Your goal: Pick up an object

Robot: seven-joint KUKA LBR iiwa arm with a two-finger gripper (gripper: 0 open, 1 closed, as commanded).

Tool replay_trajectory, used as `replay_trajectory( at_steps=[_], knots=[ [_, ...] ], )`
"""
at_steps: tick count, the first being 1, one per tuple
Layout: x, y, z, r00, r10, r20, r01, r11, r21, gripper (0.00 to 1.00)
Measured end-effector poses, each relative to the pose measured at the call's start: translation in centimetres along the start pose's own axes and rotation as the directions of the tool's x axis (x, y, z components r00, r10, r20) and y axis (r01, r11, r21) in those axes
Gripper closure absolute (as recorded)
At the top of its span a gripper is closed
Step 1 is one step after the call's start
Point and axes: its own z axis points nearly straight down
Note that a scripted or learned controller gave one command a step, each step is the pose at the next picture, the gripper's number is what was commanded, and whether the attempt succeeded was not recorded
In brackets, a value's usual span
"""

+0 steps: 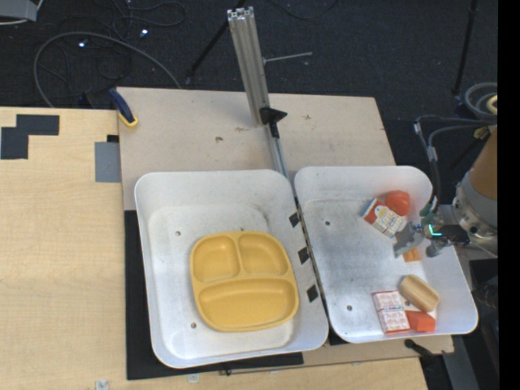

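Gripper low over right bin
Finger spread unclear; red-and-white carton just beside it

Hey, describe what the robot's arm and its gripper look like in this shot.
At the view's right edge, the arm shows a tan-orange band above a grey wrist section. The gripper below it is a small dark grey metal assembly with a tiny teal-green light glowing on it. Black cables loop beside the arm.
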Motion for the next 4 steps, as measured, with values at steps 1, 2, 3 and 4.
replay_trajectory(
  at_steps=[1, 2, 3, 4],
  knots=[
    [0.0, 0.0, -0.1, 1.0, 0.0, 0.0, 0.0, 1.0, -0.002, 0.0],
    [0.2, -0.3, 6.3, 1.0, 0.0, -0.003, 0.0, 1.0, 0.006, 0.0],
    [0.5, 0.4, 11.0, 1.0, 0.0, -0.002, 0.0, 1.0, 0.004, 0.0],
    [0.4, 0.6, 15.3, 1.0, 0.001, -0.003, -0.001, 1.0, -0.002, 0.0]
  ],
)
